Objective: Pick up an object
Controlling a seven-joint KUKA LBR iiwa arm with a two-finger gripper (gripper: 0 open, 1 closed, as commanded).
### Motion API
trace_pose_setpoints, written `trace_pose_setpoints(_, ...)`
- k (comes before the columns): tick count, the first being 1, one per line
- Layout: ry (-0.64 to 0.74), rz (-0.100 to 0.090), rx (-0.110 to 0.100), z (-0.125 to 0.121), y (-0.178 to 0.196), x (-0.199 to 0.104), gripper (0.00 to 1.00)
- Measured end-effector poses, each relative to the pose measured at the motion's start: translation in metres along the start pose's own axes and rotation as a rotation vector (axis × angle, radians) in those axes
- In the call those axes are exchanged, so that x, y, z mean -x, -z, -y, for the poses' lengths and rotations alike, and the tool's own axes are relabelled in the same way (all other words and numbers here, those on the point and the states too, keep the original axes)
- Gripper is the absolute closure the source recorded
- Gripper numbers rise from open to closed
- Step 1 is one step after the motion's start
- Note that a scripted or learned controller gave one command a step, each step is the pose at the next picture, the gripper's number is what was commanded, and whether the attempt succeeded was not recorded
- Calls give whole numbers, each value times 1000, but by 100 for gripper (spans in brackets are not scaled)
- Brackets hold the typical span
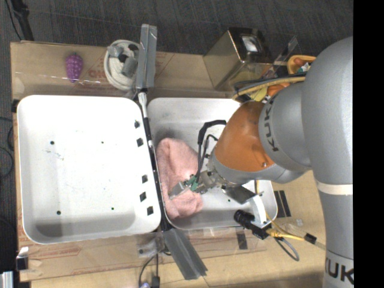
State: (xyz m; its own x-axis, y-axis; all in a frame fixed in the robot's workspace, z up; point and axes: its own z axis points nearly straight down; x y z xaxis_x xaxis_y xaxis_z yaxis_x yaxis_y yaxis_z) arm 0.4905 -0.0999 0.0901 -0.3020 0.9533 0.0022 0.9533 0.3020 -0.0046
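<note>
Two white bins sit side by side on the bench (42, 62). The right bin (180, 110) holds a pink cloth (177, 170), bunched against the wall it shares with the left bin (78, 161). The hand (183, 188) is down on the cloth's lower half, at the edge away from that wall. Whether its jaws are wide, narrow or gripping cloth cannot be told. Beyond the left bin's far edge lie a purple object (74, 66) and a white roll (122, 63).

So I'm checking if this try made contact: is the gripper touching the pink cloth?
Cannot tell. In the camera view the gripper overlaps the pink cloth in the right bin, but the slanted overhead angle shows neither contact nor a gap.
</note>
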Motion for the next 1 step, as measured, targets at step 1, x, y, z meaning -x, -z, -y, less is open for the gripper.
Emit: trace_pose_setpoints(1, 23, 1, 2, -9, 36, 47, 0)
